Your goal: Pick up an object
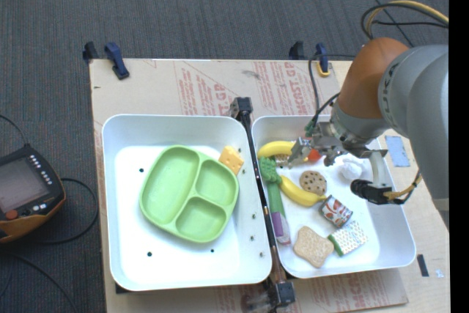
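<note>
While the pincer (314,150), its grip unreadable to me, hung over the upper banana (274,149), I judged that toy light, stiff, slick, best pinched mid-curve.

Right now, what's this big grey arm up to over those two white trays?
The grey robot arm with an orange band is reaching from the right into the right white bin, which holds toy food: two yellow bananas, a round chocolate-chip cookie, a slice of toast and a small can. Its gripper hangs low near the upper banana. The left white bin holds a green divided plate and a yellow cheese wedge.
</note>
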Controlling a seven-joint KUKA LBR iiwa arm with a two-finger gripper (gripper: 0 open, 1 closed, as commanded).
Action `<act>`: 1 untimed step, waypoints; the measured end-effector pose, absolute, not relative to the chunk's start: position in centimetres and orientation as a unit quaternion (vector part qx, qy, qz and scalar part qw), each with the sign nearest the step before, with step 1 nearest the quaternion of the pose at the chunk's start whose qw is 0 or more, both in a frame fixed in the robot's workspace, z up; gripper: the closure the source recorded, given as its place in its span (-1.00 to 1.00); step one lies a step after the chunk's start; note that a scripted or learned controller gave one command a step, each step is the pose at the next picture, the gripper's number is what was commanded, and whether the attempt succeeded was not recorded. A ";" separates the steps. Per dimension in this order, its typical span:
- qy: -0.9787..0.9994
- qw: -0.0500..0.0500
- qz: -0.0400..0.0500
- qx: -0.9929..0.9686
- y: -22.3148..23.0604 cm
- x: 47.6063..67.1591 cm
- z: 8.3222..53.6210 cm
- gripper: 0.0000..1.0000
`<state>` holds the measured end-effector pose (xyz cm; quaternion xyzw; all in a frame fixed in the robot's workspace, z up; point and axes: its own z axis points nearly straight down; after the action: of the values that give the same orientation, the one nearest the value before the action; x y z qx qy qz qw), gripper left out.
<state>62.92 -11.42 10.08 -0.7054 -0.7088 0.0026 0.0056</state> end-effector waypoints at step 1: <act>-0.708 0.006 0.008 -0.706 -9.8 64.2 8.9 -1.00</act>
<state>64.18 -9.78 8.94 -0.7065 -0.7076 0.0080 0.0057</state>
